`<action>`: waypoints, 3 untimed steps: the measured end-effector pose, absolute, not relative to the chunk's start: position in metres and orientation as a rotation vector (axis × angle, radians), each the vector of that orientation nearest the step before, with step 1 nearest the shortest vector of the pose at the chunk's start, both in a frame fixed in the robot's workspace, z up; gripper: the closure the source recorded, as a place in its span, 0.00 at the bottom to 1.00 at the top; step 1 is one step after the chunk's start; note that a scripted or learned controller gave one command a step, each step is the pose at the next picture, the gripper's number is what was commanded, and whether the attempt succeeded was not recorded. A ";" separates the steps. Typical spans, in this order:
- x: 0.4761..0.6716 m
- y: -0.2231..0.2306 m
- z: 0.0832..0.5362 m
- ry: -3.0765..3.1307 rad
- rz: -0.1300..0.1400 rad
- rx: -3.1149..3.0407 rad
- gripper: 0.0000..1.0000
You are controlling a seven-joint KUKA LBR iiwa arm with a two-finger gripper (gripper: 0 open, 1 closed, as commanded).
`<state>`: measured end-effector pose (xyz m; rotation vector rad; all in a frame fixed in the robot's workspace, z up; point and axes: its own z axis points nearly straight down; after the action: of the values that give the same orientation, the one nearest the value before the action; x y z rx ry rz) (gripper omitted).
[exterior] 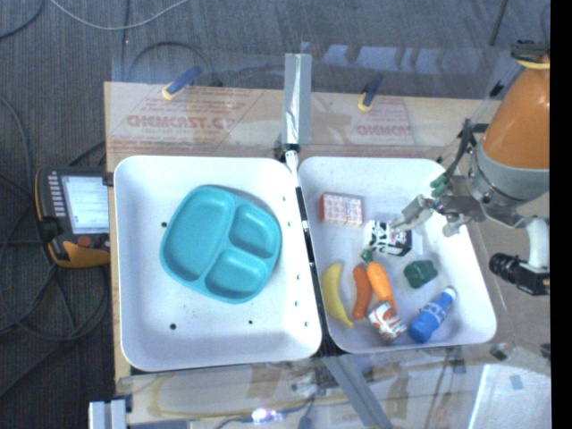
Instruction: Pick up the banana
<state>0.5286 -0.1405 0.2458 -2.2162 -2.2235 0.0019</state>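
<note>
Banana [335, 294] lying along right bin's [465, 239] left wall, beside carrots [373, 286].
Probably light, smooth, curved; best pinched mid-length. Pincer [398, 231] state unclear.

You had a single fixed camera above the bench, looking down at a slant and set far enough back to take in both bins whole — the left bin [134, 266] and the right bin [465, 266] sat side by side mid-frame. Carpeted floor and cables showed along the top, and the arm [523, 141] entered from the right edge.
</note>
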 end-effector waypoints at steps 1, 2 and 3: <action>0.483 -0.088 0.183 -2.369 0.003 -2.057 0.00; 0.506 -0.031 0.183 -2.402 0.003 -2.021 0.00; 0.552 0.039 0.183 -2.630 0.004 -1.714 0.00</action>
<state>0.5522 0.0386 0.1826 -1.7141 -2.6304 0.0044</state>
